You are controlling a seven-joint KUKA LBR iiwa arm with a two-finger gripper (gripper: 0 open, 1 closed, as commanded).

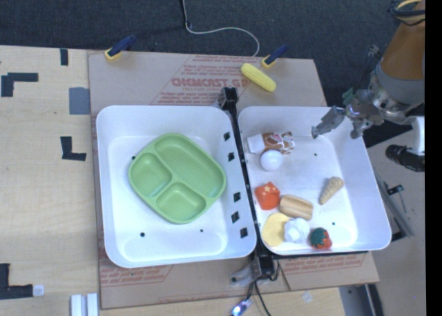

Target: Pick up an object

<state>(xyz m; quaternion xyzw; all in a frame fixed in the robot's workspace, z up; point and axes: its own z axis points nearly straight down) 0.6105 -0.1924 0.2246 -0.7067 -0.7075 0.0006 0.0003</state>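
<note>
Arm is hovering at the right bin's (359,170) far right corner; jaws (343,123) are too blurred, can't tell if spread or clenched, nothing seen between them. Nearest pick: cone (331,188), lying alone near the bin's right side, probably light, stiff plastic; pinch across its wide end. Right bin is also holding ball (271,161), bread roll (295,206), strawberry (320,238). Left bin (110,170) is carrying a green tray (177,177).

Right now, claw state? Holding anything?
Claw: over the right bin's far right corner, nothing visible between it; open or closed cannot be told.
</note>
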